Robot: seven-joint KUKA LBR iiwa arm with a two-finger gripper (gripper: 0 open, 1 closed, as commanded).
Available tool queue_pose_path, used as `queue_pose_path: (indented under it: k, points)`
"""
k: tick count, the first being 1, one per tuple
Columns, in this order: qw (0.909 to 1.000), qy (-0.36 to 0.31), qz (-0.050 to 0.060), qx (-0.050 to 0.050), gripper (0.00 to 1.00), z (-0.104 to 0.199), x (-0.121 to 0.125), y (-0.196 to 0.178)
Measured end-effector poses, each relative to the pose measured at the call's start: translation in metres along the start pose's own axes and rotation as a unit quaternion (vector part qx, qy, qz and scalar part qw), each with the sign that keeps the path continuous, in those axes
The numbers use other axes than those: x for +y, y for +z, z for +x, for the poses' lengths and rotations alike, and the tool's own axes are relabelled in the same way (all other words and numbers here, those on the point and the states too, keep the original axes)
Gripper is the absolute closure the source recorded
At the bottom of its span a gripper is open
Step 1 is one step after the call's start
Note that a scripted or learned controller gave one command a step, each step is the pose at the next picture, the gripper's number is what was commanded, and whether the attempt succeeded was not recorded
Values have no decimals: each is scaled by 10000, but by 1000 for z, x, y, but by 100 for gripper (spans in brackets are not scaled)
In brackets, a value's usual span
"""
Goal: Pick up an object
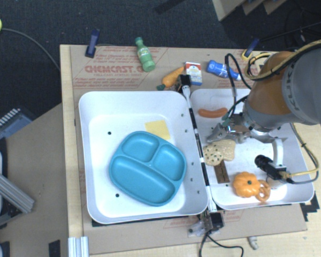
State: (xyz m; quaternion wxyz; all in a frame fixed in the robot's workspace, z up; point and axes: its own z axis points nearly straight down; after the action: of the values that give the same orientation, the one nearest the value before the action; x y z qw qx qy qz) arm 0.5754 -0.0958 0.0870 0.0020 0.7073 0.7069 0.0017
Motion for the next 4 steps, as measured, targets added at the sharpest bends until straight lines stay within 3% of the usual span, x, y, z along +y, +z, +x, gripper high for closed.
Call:
queue_pose_path:
  k: [1,2,3,4]
  points:
    - [10000,2,-5,1,0,-1,-9,0]
    - [10000,1,-2,0,0,3,-44,0]
    - [10000,1,3,2,0,3,-95,0]
    - [10000,-1,7,2,0,-2,-69,0]
